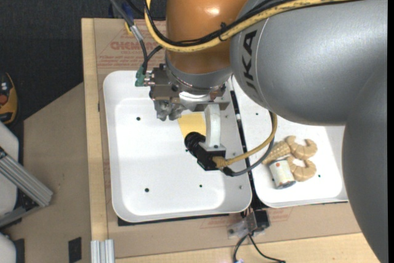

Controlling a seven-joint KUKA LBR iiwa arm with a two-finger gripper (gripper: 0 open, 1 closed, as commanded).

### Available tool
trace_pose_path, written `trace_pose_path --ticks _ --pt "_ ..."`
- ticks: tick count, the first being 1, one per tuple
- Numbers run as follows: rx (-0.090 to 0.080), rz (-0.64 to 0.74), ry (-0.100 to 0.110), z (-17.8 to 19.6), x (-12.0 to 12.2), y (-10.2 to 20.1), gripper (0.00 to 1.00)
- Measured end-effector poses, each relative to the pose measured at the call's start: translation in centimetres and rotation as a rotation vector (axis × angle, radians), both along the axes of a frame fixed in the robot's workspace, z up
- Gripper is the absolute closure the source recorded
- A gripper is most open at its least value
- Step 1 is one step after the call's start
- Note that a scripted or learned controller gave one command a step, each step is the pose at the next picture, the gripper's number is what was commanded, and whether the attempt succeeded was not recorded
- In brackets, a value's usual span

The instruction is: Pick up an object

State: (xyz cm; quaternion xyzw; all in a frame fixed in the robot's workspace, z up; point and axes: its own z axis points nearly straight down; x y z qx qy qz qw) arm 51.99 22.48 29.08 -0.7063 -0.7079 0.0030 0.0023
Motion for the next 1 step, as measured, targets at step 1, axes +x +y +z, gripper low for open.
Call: trace_pose_path --ticks 1 --pt "0.004 -0.001 -0.013 5.76 -2.72 -0.89 1.0"
